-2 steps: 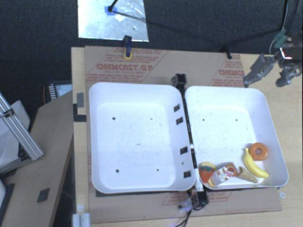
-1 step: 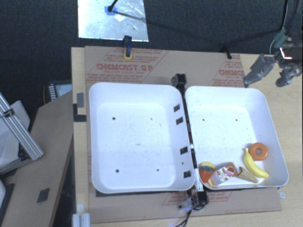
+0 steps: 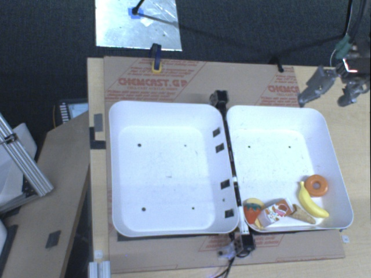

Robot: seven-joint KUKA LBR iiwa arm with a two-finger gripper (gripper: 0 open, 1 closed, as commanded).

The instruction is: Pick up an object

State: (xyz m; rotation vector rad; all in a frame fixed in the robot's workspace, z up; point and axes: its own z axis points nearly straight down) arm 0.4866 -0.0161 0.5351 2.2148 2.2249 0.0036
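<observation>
Against the right bin's (image 3: pixel 324 126) near wall, a banana (image 3: pixel 311 201), orange ring (image 3: pixel 316 185), snack packet (image 3: pixel 275 212) and tomato (image 3: pixel 253 210) crowd together, open floor behind them. Beyond its far right corner hangs the gripper (image 3: pixel 330 88), fingers apart, holding nothing.

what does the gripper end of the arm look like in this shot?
The gripper at the upper right is grey metal, with two blunt grey fingers angled toward the right bin. Above it sits a bulkier grey block with a small bright spot and greenish fittings, and a thin dark cable runs up from it.
</observation>
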